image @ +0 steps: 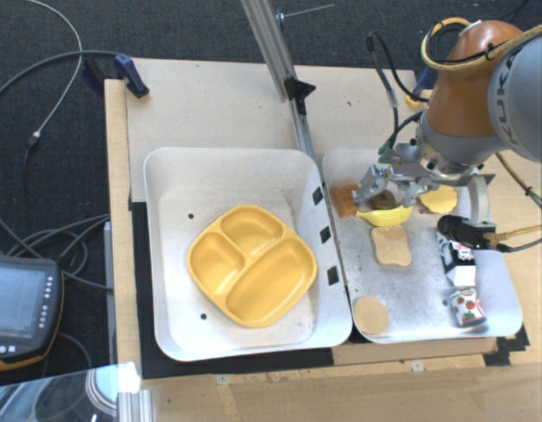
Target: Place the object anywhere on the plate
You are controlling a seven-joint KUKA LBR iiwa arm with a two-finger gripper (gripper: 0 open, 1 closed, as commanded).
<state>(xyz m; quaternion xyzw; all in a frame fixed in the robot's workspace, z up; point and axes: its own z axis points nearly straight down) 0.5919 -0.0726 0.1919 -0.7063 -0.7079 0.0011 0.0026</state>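
Camera view: we see the end effector (382, 192) low in the right bin, its opening hidden from us. Right under it sits a yellow object (386, 214), partly covered, long axis unclear. Well left lies the yellow plate (252, 265).
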